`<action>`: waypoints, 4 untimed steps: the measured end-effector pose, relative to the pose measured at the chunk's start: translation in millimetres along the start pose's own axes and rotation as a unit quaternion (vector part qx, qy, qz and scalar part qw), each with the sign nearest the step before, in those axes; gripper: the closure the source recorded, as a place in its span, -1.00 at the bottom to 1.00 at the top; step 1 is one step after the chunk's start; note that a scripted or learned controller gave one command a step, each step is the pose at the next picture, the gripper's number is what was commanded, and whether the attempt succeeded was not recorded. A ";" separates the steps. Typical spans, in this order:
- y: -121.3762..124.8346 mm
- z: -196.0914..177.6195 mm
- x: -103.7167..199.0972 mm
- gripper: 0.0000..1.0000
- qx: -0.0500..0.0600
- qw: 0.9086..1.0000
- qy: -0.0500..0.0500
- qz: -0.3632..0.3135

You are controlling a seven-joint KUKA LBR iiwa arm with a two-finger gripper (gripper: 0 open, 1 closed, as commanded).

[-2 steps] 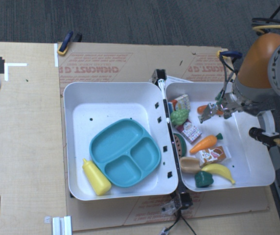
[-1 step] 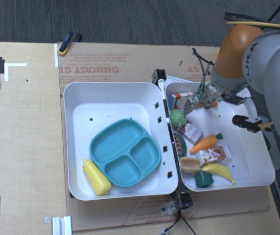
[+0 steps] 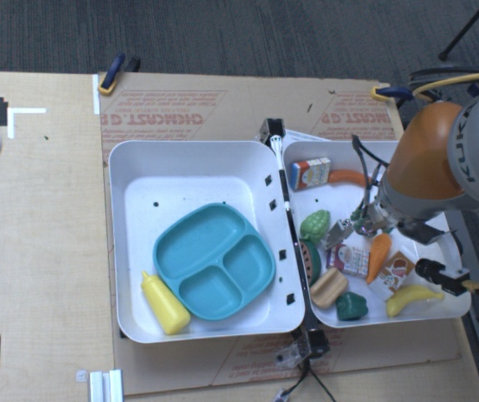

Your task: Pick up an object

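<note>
Toys crowd the right bin (image 3: pixel 300 152), and we see the gripper (image 3: pixel 358 223) low among them, under the grey arm (image 3: pixel 424 162) that reaches in from the right. A green leafy toy (image 3: pixel 315 224) lies just left of the gripper, a carrot (image 3: pixel 378 256) just to its near right, and a small printed pack (image 3: pixel 352 260) sits directly on its near side. We cannot tell which of these, if any, the gripper touches, and nothing visibly sits between its tips.

We cannot tell whether the gripper is spread or closed: the wrist and its orange band cover most of it, and the metal parts blur into the clutter.

Farther back in the same bin, a small carton (image 3: pixel 311 173) stands near the far left corner with a long orange piece (image 3: pixel 347 177) beside it, partly hidden by a black cable. Along the near edge lie a bun (image 3: pixel 328 286), a dark green toy (image 3: pixel 351 306) and a banana (image 3: pixel 413 298). A dark round item at the bin's left wall is half hidden, and we cannot identify it.

In the left bin (image 3: pixel 191 159), a blue divided tray (image 3: pixel 213 260) rests near the middle, and a yellow bottle (image 3: pixel 165 302) lies just beside its near left edge. Both are well apart from the gripper.
</note>
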State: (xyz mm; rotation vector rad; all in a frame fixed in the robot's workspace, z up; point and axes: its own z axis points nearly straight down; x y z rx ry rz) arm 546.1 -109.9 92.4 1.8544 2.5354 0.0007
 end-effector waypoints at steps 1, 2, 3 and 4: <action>-25.2 -0.4 -6.6 -1.00 -0.001 0.990 0.000 -0.144; -23.5 -11.0 -7.5 1.00 -0.003 0.990 -0.002 -0.142; -50.4 -100.0 63.6 1.00 -0.001 0.981 -0.001 -0.196; -48.8 -109.9 62.8 1.00 -0.003 0.981 -0.002 -0.195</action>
